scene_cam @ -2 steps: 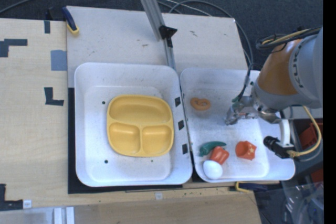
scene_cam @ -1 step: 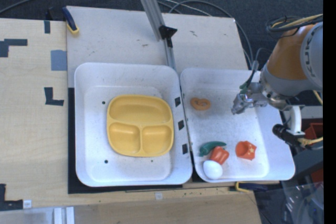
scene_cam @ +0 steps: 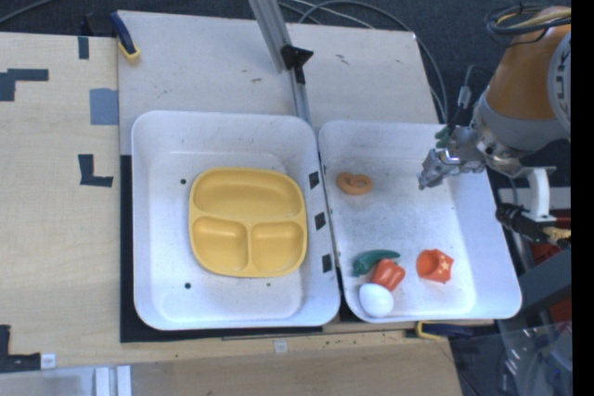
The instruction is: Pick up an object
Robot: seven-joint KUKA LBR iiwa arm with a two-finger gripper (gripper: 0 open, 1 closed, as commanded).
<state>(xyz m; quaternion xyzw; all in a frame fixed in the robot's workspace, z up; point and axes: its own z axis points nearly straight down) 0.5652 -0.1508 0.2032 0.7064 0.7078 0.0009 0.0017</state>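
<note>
A: Which objects do we see available for picking?

B: Four lie in the right bin (scene_cam: pixel 483 227). An orange pretzel-like ring (scene_cam: pixel 354 184) sits near that bin's left wall, its long axis roughly left to right. Toward the near edge we find a red pepper with a green stem (scene_cam: pixel 381 269), its long axis slanted, the stem pointing up and left. A white egg-shaped piece (scene_cam: pixel 376 300) touches the pepper's lower side. A small red-orange piece (scene_cam: pixel 434 265) lies just to the right, apart from the pepper.

A: And the gripper?

B: We see the gripper (scene_cam: pixel 432 173) over the right bin's far right part, pointing down and left, well apart from all four objects. Nothing is visible between its tips; we cannot tell whether it is spread or closed.

A: What surrounds this?

B: The left bin (scene_cam: pixel 148 199) holds a yellow divided plate (scene_cam: pixel 248 221), its two small compartments toward the near side. A slanted metal rail (scene_cam: pixel 264 0) crosses above the bins.
</note>
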